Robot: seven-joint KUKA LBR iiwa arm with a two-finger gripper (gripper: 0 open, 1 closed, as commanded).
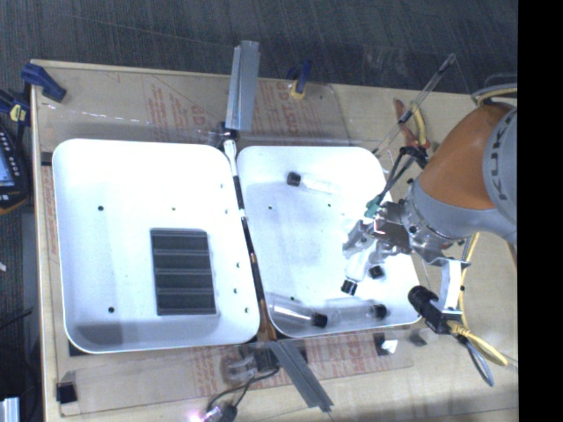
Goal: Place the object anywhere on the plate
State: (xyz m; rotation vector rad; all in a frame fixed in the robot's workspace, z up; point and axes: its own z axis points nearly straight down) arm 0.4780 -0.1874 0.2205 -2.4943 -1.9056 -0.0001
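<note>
Dark ribbed plate (pixel 183 271) lying in left bin (pixel 79 161). Clear black-capped tubes (pixel 303 182) scattered across right bin (pixel 264 165), well apart from plate. Gripper (pixel 365 249) low at right; grip state impossible to tell. Likely trouble: slick tube rolling, slipping out over the divider.

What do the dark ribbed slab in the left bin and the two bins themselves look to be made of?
Dark grey ribbed rectangular slab: probably matte plastic or rubber; no glare, ridges shaded evenly. Two shallow white bins, left and right: likely thin moulded plastic, smooth and slightly glossy, with rounded corners.
</note>
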